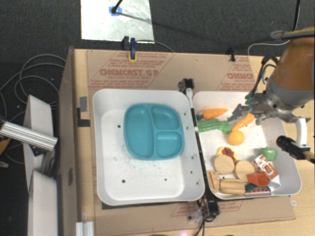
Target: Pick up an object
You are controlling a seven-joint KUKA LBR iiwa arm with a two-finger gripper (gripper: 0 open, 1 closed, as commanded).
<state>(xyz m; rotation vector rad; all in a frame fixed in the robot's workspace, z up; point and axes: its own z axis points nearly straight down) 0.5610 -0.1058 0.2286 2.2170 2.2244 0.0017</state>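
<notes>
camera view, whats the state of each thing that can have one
gripper: low over the right bin, at an orange carrot piece; grasp unclear
teal divided plate: flat in the left bin, right way up
carrot: lying flat in the right bin
green vegetable: lying flat below the carrot
orange ball: resting loose
toy food pile: heaped at the right bin's near end

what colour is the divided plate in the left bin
Teal blue, the divided plate, seen clearly in the camera view.
</notes>
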